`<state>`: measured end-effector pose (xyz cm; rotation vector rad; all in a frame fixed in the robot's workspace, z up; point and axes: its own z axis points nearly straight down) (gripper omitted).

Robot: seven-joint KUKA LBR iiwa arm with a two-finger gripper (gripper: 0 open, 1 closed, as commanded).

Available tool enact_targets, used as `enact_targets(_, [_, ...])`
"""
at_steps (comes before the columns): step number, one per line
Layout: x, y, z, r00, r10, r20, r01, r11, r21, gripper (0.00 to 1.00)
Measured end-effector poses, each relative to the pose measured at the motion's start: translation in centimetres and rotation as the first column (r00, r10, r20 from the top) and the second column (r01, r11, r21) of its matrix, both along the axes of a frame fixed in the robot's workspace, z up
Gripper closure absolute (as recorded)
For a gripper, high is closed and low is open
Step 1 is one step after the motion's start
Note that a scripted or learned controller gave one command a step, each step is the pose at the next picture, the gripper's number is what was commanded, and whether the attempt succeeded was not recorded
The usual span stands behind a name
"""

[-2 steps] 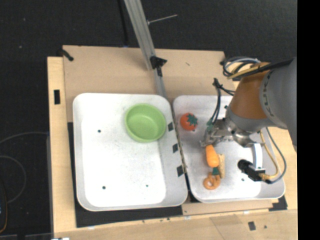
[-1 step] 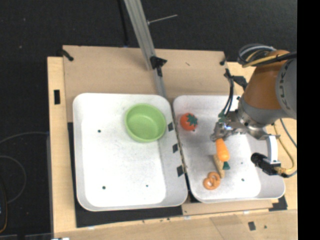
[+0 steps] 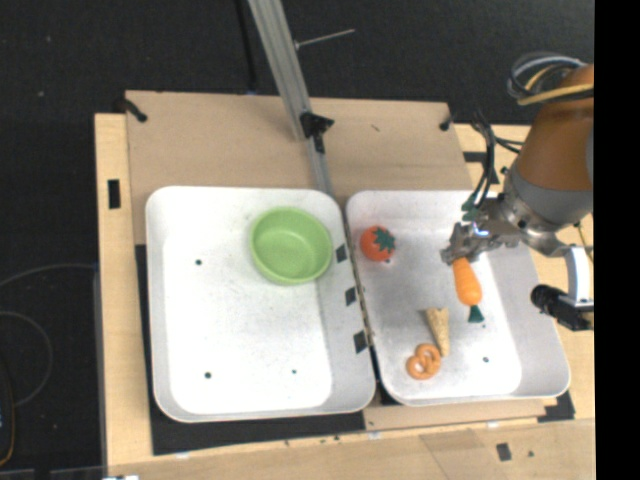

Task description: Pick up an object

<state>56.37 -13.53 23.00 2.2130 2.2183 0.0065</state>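
While the arm (image 3: 550, 158) reaches in from the right over the right bin (image 3: 500, 378), the pincer (image 3: 462, 250) sits low at the bin's upper right part, right at the top end of the carrot (image 3: 467, 282). Pincer looks dark and small from this angle; can't tell how far apart it stands, and can't tell if it grips the carrot or just touches its top. The carrot is orange, lying roughly lengthwise down the bin, green tip (image 3: 477, 315) at the lower end, upper end under or against the pincer.

Other stuff in the right bin: tomato (image 3: 377, 244) with a green cap near the upper left corner, well apart from the pincer. Cone (image 3: 437, 329), tan, below and left of the carrot, point down. Pretzel (image 3: 424, 362), orange, just below the cone, touching or nearly so.

Left bin (image 3: 200, 368): green bowl (image 3: 291, 246) in the upper right part, upright, near the divide between bins.

Both bins sit side by side on the tan counter (image 3: 220, 138). A grey metal pole (image 3: 285, 58) slants from the top down to the gap between the bins.
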Motion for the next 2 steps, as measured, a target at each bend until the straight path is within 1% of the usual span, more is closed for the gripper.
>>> enact_targets(1, [0.1,-0.1,5.2,1.0,0.0,-0.004,0.0,1.0,0.0,1.0])
enact_targets(2, [1.3,5.0,3.8,1.0,0.0,-0.009,0.0,1.0,0.002,1.0])
